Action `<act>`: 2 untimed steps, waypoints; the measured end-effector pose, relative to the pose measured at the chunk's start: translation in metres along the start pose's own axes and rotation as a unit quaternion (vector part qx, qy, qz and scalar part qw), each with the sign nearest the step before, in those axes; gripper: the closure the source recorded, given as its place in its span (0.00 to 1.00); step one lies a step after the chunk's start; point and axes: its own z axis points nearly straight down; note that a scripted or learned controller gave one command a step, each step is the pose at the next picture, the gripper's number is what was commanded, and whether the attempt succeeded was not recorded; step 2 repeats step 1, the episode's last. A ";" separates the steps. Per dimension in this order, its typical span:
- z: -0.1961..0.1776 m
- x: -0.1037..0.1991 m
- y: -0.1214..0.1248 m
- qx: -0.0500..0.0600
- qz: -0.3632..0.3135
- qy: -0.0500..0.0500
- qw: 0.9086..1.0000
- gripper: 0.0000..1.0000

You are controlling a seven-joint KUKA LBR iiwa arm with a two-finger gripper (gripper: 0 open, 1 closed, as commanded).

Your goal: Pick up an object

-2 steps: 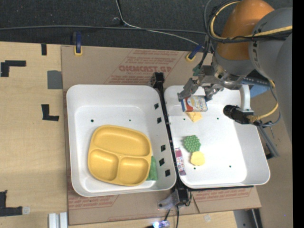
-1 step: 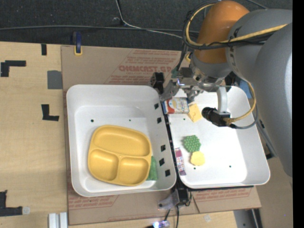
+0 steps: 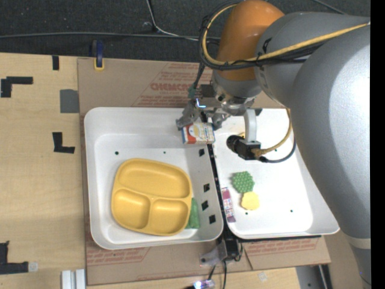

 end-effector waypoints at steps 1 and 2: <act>0.003 0.048 0.005 0.000 0.000 0.000 1.000 1.00; 0.003 0.048 0.005 0.000 0.000 0.000 1.000 1.00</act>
